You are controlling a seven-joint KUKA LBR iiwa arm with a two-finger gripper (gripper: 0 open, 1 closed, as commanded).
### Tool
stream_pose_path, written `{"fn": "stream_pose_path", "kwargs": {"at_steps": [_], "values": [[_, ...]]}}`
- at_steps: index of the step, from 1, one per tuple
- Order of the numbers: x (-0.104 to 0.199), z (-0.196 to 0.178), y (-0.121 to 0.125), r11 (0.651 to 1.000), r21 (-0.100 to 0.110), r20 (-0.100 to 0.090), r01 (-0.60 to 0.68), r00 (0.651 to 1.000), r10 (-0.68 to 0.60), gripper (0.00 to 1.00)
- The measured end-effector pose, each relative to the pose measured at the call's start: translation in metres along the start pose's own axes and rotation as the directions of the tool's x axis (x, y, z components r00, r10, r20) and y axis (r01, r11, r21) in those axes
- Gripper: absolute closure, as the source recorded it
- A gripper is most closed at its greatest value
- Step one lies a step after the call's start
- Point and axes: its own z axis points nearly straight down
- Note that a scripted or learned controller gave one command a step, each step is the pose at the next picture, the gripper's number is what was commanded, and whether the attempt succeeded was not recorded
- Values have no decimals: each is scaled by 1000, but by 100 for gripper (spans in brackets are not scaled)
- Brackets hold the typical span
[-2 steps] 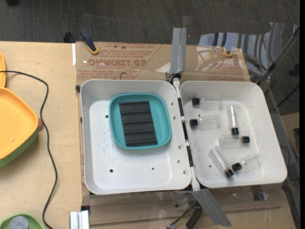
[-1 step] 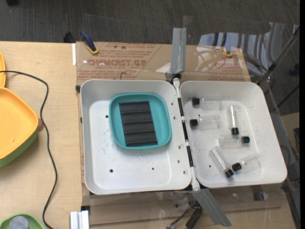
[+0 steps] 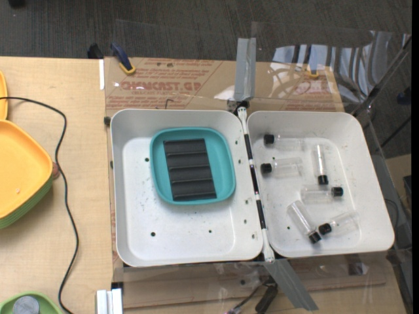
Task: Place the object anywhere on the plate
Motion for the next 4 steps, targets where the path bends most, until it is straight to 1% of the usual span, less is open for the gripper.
{"fn": "stream_pose_path", "kwargs": {"at_steps": [1,4], "values": [[2,-1,1,992,0,-1,-127,992,127,0],[42,1,13,992,0,1,-125,992,125,0]]}}
